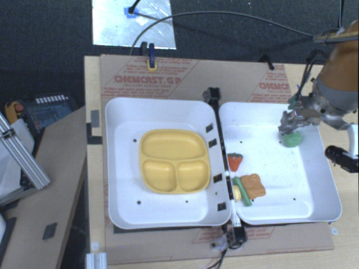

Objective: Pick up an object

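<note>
The arm comes in from the right edge of the camera view, its orange band high at the far right, and its claw [290, 125] hangs low over the far part of the right bin [320, 206]. Directly under and touching the claw tip sits a small green object [293, 139], resting on the bin floor; whether the claw is clenched on it or released cannot be told from this angle.

Well apart from it, near the left wall of the same bin, lies a red strawberry-like toy [235, 161]. Nearer the front, a green stick-shaped piece [242, 190] lies just beside an orange-brown toast-like piece [253, 185], the two touching — with a small yellow piece [236, 193] at the green one's left side.

The left bin [120, 206] holds a yellow compartment tray [174, 160] with three sections, lying flat in its middle. Both bins sit side by side on a brown cardboard sheet [185, 74] on the bench — a blue and yellow clamp [151, 56] grips the sheet's far edge.
</note>
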Tool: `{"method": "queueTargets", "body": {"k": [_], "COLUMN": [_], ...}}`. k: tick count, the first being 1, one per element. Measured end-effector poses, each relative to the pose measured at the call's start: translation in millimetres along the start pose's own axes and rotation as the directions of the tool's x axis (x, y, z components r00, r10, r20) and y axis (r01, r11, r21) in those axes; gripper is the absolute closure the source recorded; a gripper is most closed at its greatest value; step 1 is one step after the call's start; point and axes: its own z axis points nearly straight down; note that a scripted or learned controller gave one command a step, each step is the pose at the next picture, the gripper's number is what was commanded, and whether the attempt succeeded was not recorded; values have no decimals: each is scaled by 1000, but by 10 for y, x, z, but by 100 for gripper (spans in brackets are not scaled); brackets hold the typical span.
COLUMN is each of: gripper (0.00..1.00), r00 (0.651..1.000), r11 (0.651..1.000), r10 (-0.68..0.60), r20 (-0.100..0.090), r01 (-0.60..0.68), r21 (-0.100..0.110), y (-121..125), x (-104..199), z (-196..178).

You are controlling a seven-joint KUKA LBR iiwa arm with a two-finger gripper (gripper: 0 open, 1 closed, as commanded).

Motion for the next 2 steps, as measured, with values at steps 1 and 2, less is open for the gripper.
{"method": "queueTargets", "body": {"k": [1,2], "gripper": [100,100], "r00": [1000,1000], "r11": [1000,1000], "r10": [-1,-2], "r20": [-1,-2], "r01": [1,2], "r21": [0,1], "y": [192,205], "x": [462,1061], "z": [80,140]}}
